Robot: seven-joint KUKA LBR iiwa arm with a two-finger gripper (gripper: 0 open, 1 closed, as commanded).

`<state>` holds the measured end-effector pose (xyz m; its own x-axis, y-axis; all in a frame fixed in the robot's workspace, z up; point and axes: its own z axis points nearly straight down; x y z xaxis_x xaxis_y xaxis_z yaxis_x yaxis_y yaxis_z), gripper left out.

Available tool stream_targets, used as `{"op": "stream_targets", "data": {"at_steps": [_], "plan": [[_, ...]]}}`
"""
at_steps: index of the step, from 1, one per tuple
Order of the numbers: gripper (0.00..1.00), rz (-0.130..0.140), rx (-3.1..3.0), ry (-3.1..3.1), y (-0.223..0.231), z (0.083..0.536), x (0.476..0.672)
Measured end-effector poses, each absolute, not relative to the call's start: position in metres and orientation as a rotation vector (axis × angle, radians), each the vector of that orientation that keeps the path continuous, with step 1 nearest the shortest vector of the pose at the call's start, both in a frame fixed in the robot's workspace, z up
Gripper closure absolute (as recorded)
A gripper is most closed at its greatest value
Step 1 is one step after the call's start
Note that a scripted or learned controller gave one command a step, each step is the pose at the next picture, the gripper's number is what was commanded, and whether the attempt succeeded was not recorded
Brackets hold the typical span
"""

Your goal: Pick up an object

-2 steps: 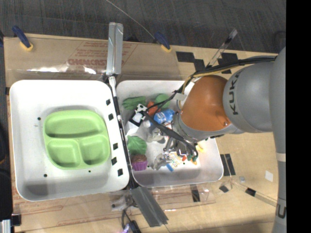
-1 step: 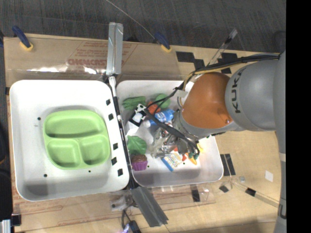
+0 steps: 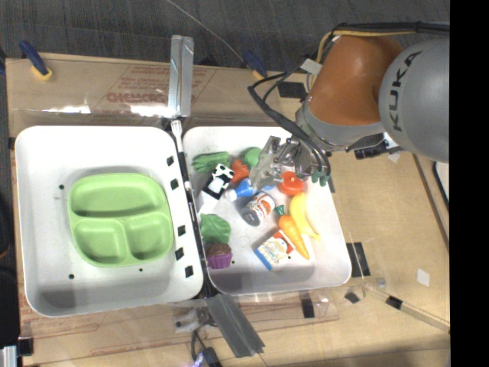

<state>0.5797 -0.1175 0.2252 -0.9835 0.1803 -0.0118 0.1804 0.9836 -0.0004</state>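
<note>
The right white bin (image 3: pixel 328 258) holds several toy foods: a yellow banana (image 3: pixel 302 214), an orange carrot (image 3: pixel 293 233), a small can (image 3: pixel 258 208), a red tomato (image 3: pixel 293 183), a black-and-white cow carton (image 3: pixel 221 180), green leaves (image 3: pixel 215 225), a purple cupcake (image 3: pixel 219 255) and a snack box (image 3: pixel 273 251). My gripper (image 3: pixel 273 164) hangs low over the bin's upper middle, just above the blue item (image 3: pixel 243 190) and beside the tomato. Nothing shows between its fingers.
The left bin (image 3: pixel 30 205) holds a green divided plate (image 3: pixel 120 219). A metal divider post (image 3: pixel 181 75) stands between the bins at the back. The arm's orange band (image 3: pixel 351 79) and cables overhang the right bin's far right corner.
</note>
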Motion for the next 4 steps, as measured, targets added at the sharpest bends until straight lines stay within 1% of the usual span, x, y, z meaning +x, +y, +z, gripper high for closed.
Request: {"op": "stream_targets", "data": {"at_steps": [1,2,3,4], "plan": [[0.00,-0.001,0.284,3.126,-0.117,0.221,0.578],[0.00,0.000,0.034,3.140,-0.133,0.092,0.577],[0.00,-0.002,0.196,3.133,-0.184,0.117,0.566],[0.00,0.004,0.232,3.134,-0.123,0.091,0.576]]}}
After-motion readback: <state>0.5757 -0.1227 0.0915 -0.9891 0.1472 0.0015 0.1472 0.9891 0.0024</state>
